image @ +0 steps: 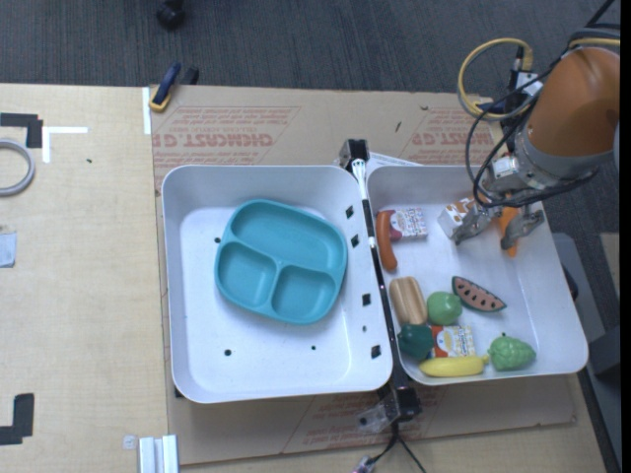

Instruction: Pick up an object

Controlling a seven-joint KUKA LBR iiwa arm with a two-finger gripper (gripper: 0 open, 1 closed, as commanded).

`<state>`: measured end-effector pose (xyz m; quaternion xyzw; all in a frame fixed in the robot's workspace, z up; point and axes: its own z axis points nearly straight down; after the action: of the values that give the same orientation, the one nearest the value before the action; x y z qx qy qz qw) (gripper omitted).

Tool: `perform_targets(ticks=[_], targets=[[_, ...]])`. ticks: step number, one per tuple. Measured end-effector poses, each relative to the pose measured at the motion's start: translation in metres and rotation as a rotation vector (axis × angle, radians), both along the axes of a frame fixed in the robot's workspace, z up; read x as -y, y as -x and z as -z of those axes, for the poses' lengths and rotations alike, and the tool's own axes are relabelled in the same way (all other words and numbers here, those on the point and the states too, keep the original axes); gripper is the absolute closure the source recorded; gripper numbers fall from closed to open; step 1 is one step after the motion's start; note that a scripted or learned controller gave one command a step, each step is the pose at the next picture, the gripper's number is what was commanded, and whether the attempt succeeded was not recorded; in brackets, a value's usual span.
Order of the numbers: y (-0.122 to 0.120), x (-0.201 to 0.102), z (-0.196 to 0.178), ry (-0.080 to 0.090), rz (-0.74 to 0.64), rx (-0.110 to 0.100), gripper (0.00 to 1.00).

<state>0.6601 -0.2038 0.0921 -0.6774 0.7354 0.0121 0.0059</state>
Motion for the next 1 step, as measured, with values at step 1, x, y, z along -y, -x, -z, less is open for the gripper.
perform_targets(ticks=[1], targets=[[0.0021,-0.0096,0.0004,0.014,-0.16,0.002,0.0]])
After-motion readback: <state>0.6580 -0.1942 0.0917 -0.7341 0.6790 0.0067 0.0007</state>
